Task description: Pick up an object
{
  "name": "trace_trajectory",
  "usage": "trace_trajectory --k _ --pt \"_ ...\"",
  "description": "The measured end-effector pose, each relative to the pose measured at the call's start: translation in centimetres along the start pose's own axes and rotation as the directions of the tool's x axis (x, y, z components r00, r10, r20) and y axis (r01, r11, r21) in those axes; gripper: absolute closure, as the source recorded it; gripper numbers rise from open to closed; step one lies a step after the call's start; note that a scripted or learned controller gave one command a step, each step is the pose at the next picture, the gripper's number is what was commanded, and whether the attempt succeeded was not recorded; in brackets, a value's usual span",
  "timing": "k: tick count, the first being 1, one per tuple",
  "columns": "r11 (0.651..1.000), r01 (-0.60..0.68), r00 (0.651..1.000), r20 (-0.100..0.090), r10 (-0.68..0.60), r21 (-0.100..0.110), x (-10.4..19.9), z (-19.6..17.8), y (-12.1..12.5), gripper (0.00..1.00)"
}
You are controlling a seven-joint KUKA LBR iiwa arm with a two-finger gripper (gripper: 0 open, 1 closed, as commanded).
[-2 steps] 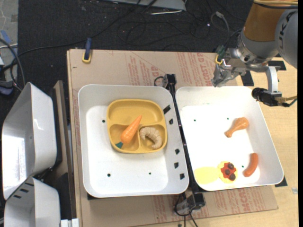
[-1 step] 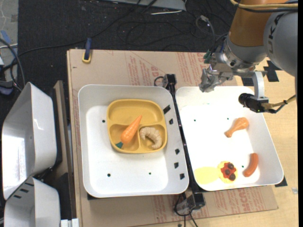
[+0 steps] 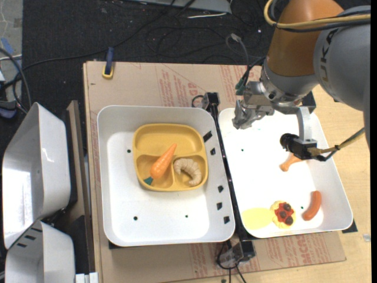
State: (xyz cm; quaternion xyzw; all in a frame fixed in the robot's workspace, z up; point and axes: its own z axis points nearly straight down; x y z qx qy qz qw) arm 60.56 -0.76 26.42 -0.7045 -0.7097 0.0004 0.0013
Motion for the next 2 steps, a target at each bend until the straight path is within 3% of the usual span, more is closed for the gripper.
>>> trace_trajectory --k 2 --pt "1.000 0.000 1.000 0.000 0.000 0.002 9.9 3.0 -4.1 1.00"
